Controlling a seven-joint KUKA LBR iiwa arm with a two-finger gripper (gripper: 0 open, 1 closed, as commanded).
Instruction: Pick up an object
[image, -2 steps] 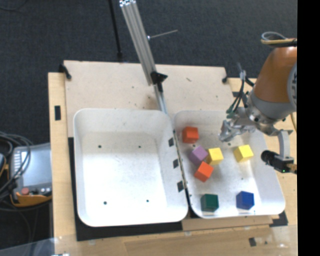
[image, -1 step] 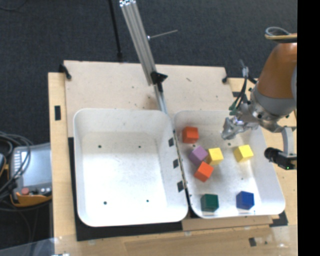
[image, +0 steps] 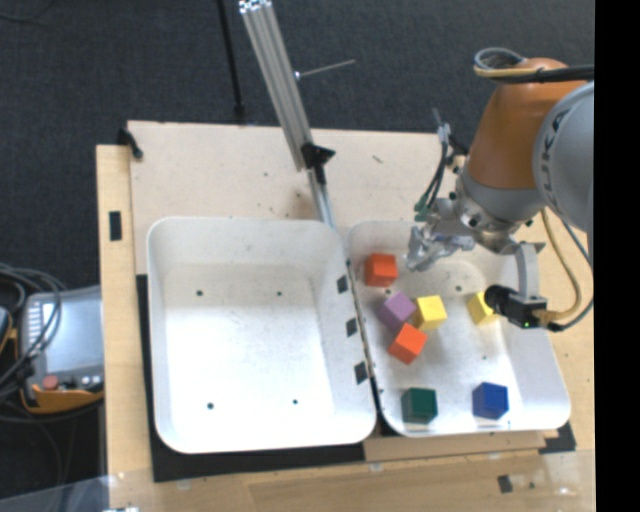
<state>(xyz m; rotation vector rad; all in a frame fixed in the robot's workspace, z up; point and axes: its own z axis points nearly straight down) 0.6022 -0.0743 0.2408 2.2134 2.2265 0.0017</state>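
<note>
The right bin (image: 545, 385) holds several small blocks. An orange cube (image: 380, 269) lies at its upper left. Below it sit a purple block (image: 397, 308), a yellow cube (image: 431, 311) and a second orange cube (image: 407, 343). Another yellow piece (image: 481, 307) lies to the right. A green cube (image: 419, 405) and a blue cube (image: 490, 400) rest near the front wall. My gripper (image: 425, 249) hangs over the bin's back part, just right of the upper orange cube, with nothing seen between its fingers.
The left bin (image: 170, 300) sits beside the right one, sharing a middle wall. A slanted metal rail (image: 285, 100) runs from the top down to the bins' junction. A black fitting (image: 515, 305) on the arm hangs over the right bin.
</note>
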